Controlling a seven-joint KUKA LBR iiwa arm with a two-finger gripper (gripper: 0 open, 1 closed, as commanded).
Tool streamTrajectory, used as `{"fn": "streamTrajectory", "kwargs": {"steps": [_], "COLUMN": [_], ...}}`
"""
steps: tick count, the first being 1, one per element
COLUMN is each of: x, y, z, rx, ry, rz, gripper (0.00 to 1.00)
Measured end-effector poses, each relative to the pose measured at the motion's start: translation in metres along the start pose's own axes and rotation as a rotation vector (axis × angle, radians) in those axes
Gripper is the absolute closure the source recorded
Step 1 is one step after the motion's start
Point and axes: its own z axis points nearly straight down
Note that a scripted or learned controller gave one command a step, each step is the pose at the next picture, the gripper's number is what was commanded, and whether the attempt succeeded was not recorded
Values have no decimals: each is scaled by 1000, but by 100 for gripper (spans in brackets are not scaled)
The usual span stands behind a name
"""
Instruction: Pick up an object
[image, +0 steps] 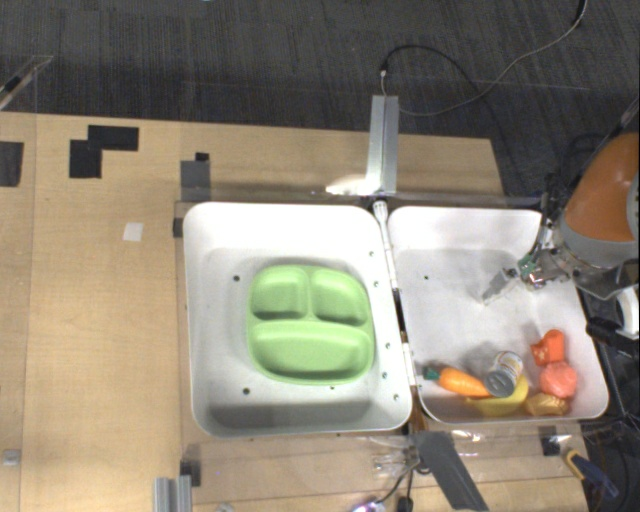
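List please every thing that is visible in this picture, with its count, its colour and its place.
left bin: 1, white, left half of the bench
right bin: 1, white, beside the left bin
divided tray: 1, light green, three compartments, middle of the left bin
toy carrot: 1, orange with a green end, near edge of the right bin
small can: 1, silvery, lying next to the carrot
banana: 1, yellow, under the can
other small toys: several, orange, red and tan, near right corner of the right bin
cable: 1, black, on the dark floor behind the bench
arm: 1, grey and orange, right edge
gripper: 1, grey, over the right bin
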Motion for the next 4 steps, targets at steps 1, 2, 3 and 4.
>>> {"fn": "streamTrajectory", "kwargs": {"steps": [1, 2, 3, 4], "x": [11, 82, 68, 69], "y": [32, -88, -48, -86], "z": [6, -3, -8, 5], "rx": [-7, 1, -1, -14], "ry": [-4, 2, 0, -5], "rz": [-225, -354, -361, -97], "gripper": [0, 0, 0, 0]}}
